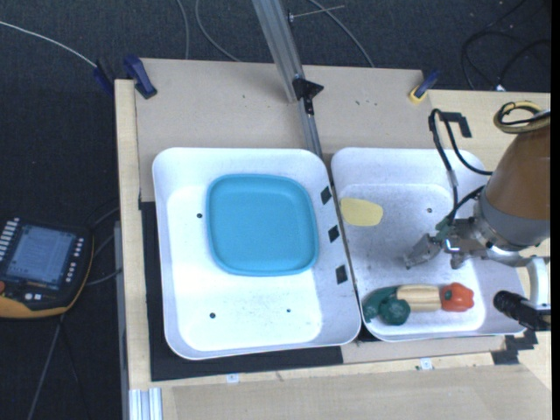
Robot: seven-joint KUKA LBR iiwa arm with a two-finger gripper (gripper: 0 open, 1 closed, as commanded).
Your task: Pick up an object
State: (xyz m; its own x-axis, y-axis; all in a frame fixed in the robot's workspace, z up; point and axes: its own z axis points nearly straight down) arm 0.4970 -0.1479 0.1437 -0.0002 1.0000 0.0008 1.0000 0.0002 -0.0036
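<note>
Camera view shows you the arm (516,191) reaching into the right bin (385,160), gripper (426,250) low over its floor; I cannot tell its state. Green, tan and red toys (420,300) lie just beside it

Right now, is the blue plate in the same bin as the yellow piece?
No, the blue plate lies in the left bin, while the yellow piece lies in the right bin.
</note>
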